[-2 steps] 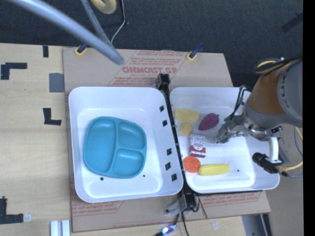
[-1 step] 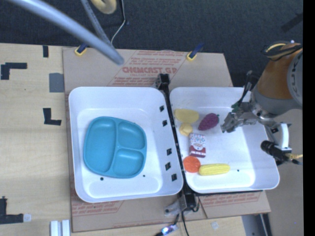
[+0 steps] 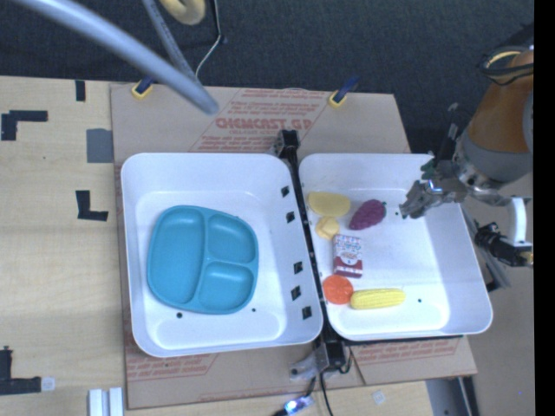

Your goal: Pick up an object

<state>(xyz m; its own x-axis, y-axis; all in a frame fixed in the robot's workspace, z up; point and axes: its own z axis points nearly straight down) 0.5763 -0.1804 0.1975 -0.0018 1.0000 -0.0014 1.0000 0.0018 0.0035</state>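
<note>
Gripper (image 3: 414,204) hovers over right bin (image 3: 451,258), right of purple fruit (image 3: 369,214); finger state unclear, nothing seen held. Risk: descent lands on bare floor, missing the toys crowded by divider. Count: two yellow pieces (image 3: 328,211), one carton (image 3: 349,255), one orange (image 3: 338,290), one corn (image 3: 376,299); one blue tray (image 3: 203,259) in left bin (image 3: 139,176).

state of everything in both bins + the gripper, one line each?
blue divided plate: flat in the left bin, nothing on it
yellow piece: lying loose, right bin
purple piece: lying loose, short of the gripper
small carton: lying flat
orange piece: resting by the corn
corn cob: on its side
gripper: over the right bin, holding nothing visible
</note>
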